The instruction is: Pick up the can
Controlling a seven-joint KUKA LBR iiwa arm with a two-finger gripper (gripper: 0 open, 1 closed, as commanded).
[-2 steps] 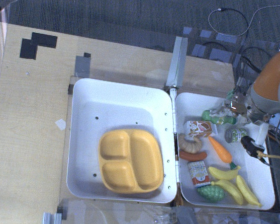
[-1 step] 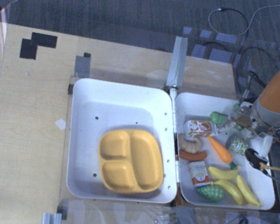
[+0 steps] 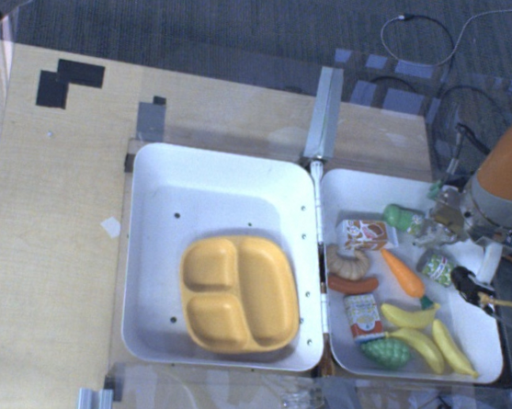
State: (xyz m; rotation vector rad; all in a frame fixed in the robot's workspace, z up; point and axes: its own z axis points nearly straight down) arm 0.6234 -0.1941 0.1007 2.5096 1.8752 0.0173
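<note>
Bananas [image 3: 430, 336] in front; can [image 3: 435, 266] label unreadable beside pincer [image 3: 445, 230]

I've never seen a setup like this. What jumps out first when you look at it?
The big yellow divided plate draws the eye, sitting alone in the left white bin. The right bin is a colourful jumble: bananas, a carrot, a sausage and small packets. At the right bin's far right edge, the grey arm with its orange band reaches in near a small green can.

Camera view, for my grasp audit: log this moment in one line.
gripper: over right bin | can: lying in bin, not held | yellow tray: left bin
</note>
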